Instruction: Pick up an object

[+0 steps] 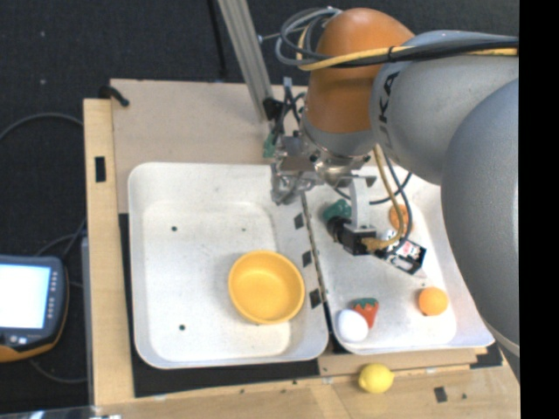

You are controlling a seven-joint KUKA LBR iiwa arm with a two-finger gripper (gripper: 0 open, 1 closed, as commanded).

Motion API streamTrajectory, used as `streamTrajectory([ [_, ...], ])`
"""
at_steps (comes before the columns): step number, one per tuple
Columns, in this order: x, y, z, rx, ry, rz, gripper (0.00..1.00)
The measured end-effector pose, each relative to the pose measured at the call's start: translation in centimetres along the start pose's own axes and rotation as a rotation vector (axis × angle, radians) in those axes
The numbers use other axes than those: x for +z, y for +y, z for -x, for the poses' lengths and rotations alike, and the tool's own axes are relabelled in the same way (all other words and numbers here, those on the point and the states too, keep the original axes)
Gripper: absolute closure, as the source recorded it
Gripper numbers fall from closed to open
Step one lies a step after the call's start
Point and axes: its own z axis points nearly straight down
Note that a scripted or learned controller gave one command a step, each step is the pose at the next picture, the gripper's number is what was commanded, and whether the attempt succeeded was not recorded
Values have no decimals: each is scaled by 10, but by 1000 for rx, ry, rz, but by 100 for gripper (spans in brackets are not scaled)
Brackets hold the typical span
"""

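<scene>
The step in hand looks like the approach: the gripper (288, 182) hangs over the 12 o'clock end of the ridge between the two bins. Nothing is visibly held, and I cannot tell whether its jaws are open or shut. The nearest candidate is a green piece (336, 209) at its 4 o'clock, in the right bin (397, 321); the next move calls for shifting that way and descending squarely over it. Count: one yellow bowl (266, 286) at 5 o'clock in the left bin (140, 234); in the right bin, one green piece, one white ball (353, 326) just beside one red toy (370, 310) at 6 o'clock, and one orange ball (431, 301) at 5 o'clock; one lemon (376, 378) on the bench (175, 129) beyond that bin's 6 o'clock rim.
</scene>
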Motion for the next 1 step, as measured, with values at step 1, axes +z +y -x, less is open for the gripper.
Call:
streamTrajectory([
  [1,-1,0,2,4,2,1,0],
])
